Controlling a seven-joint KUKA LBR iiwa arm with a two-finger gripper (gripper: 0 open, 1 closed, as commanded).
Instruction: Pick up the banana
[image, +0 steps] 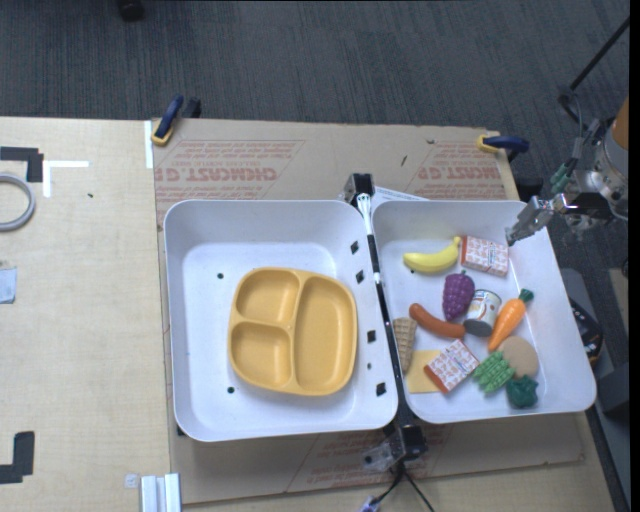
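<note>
The curved yellow plastic banana (432, 259) lies on its side in the right-hand shallow white bin (548, 262), toward the bin's eleven o'clock corner, its tip touching or just short of a small red-and-white printed box (485, 256) at its three o'clock. At the banana's five o'clock sits a purple bunch of toy grapes (458, 294), and beyond that a white tin with a dark lid (483, 305) and a reddish-brown toy sausage (436, 321). An orange toy carrot with a green top (508, 317) slants at the tin's three o'clock. Toward the bin's six o'clock edge lie a tan waffle cone (404, 340), a flat yellow cheese slice (424, 369), a second red-and-white box (452, 365), a tan round bread-like piece (519, 355) and green toy vegetables (506, 381). The metal two-finger pincer (520, 229) hangs at the bin's two o'clock rim, well apart from the banana and at its three o'clock, tilted down toward the bin; whether its tips are apart or together cannot be told from this view, and nothing shows between them. The left-hand white bin (190, 300) holds a yellow three-compartment plate (294, 330) near its centre. Both bins rest on a brown cardboard sheet (260, 165) laid over the pale wooden tabletop (80, 330).
</note>
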